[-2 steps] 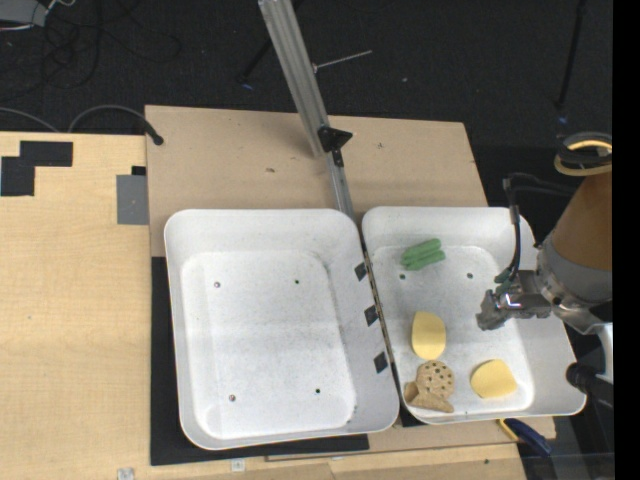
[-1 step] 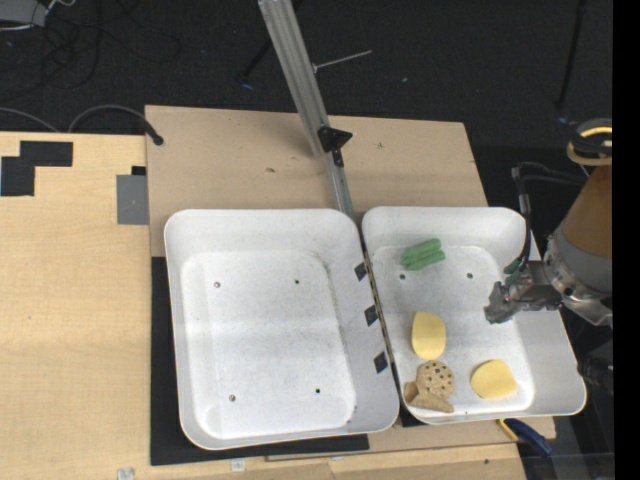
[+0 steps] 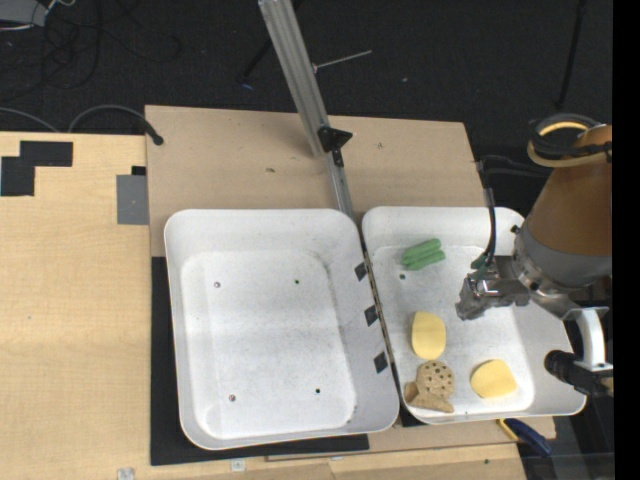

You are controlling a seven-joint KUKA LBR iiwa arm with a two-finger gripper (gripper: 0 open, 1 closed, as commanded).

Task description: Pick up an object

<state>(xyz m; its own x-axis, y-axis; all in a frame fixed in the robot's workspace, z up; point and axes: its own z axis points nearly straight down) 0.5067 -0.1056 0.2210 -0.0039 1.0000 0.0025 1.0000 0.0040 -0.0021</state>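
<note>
Bright even light, slightly soft focus

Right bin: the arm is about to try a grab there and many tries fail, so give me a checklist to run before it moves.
1. Things to grab lie in the right bin: ok, a green piece, two yellow pieces and a brown cookie.
2. Gripper over that bin: ok.
3. Gripper free of any object: ok, none shows at it.
4. Fingers open: cannot tell.
5. Pieces apart from one another: ok, though the cookie sits close to the bin's edge.
</note>
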